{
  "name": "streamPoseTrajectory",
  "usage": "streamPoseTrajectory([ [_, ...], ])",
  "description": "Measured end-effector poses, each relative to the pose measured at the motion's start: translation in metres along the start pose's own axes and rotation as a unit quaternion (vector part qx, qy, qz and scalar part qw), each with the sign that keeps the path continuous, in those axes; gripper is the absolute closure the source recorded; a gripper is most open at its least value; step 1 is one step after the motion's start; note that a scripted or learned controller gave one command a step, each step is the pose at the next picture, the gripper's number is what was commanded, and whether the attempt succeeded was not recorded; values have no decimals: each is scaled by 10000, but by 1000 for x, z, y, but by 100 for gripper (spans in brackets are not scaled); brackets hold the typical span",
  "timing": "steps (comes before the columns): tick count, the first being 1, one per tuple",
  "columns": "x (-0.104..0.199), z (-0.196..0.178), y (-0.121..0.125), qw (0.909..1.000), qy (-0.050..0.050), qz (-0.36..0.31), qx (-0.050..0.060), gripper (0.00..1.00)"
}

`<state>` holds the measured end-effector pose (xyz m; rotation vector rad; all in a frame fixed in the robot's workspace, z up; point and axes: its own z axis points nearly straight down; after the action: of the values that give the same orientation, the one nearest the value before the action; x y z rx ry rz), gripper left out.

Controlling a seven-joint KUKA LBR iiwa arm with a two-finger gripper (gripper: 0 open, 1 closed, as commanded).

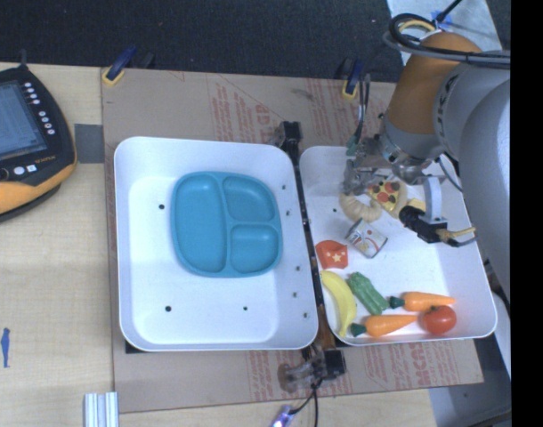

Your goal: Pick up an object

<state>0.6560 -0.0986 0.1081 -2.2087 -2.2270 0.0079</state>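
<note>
- Cardboard-covered worktop (209,105); gripper (368,174) low in the right bin (472,278).
- Fingers' state: cannot tell.
- Croissant (359,206) just beneath (likeliest target); centre, descend squarely.

A robotics lab: a teach pendant (22,140) with an orange casing lies on a wooden bench (40,283), where clamps (118,64) pin down a cardboard sheet (209,105) under two white bins (129,238), and cables (414,29) loop over the grey-and-orange arm (432,87).

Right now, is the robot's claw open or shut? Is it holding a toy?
Gripper: low in the right bin, over the croissant and pizza slice; open, shut or holding cannot be told.
</note>
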Motion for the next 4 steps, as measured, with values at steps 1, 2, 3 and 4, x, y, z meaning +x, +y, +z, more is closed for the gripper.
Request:
streamPoseTrajectory([
  [1,0,0,0,10000,0,-7,3,0],
  [2,4,16,0,10000,0,16,-9,0],
  [3,4,6,0,10000,2,-5,5,100],
  [4,75,-104,-27,10000,4,16,-27,100],
])
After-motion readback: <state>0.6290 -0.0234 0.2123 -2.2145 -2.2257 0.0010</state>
